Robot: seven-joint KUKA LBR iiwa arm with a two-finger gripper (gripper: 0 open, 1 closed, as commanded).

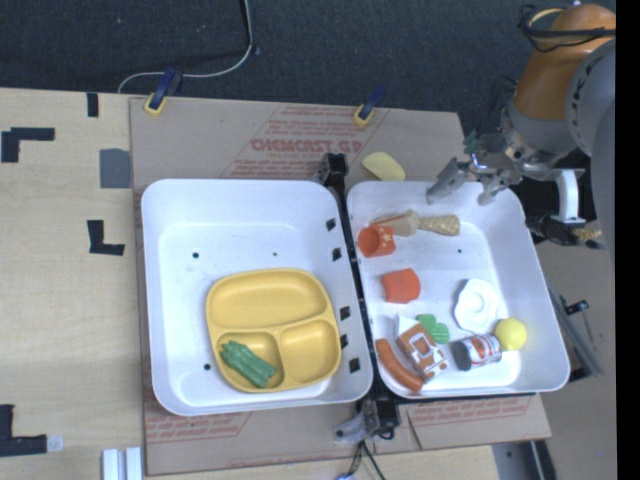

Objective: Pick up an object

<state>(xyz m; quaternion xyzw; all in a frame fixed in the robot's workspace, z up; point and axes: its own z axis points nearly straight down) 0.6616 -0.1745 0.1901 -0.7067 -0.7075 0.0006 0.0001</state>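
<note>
- The hand (468,180) hangs over the far rim of the right bin (535,268). We see its two fingers splayed wide, one slanting toward the bins' shared wall, one pointing down, with nothing between them.
- Nearest candidate: a tan, bone-like piece (425,224), just below the hand and slightly toward the shared wall. Its long axis runs roughly across the bin, one end toward a small red cup (377,240).
- We judge a short descent and a small shift toward the shared wall would bring the fingers over it; closing across its narrow width looks most workable.
- Further from the hand: an orange-red block (401,286), a white rounded piece (476,305), a yellow ball (511,334), a small bottle (478,351), a sausage shape (399,365). All look like smooth toy plastic.
- A pale yellow lump (383,166) lies on the table outside the bin, beside the hand.
- The left bin (180,228) carries a yellow divided tray (270,298) with a green item (247,364).
</note>
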